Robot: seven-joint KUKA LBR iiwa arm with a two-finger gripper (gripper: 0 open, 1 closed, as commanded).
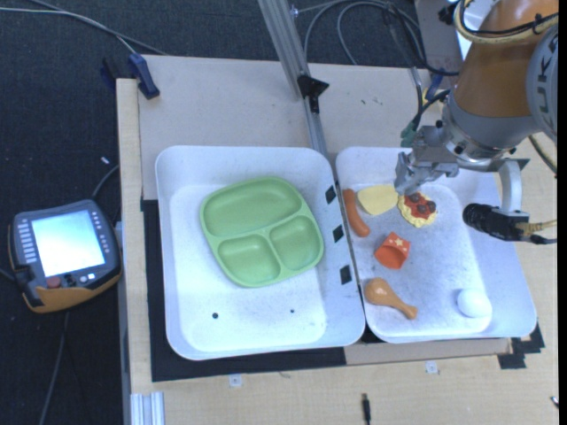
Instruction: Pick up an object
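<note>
Hovering over the right shallow white bin (pixel 496 312), end effector (pixel 409 182) just above the small round yellow toy pizza with red topping (pixel 417 209); finger state impossible to tell. Best lowered straight, centred on the pizza. Crowding close: flat yellow wedge (pixel 376 199), orange sausage (pixel 356 212), red-orange block (pixel 392 251). Farther off: drumstick (pixel 388 297), white egg (pixel 472 304), green divided plate (pixel 260 231).

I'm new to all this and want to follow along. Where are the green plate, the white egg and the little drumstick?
green plate (pixel 232 211): camera view, left bin, floor of its largest compartment.
white egg (pixel 473 304): camera view, right bin, middle of the shell.
drumstick (pixel 381 291): camera view, right bin, its thick meaty end.
</note>
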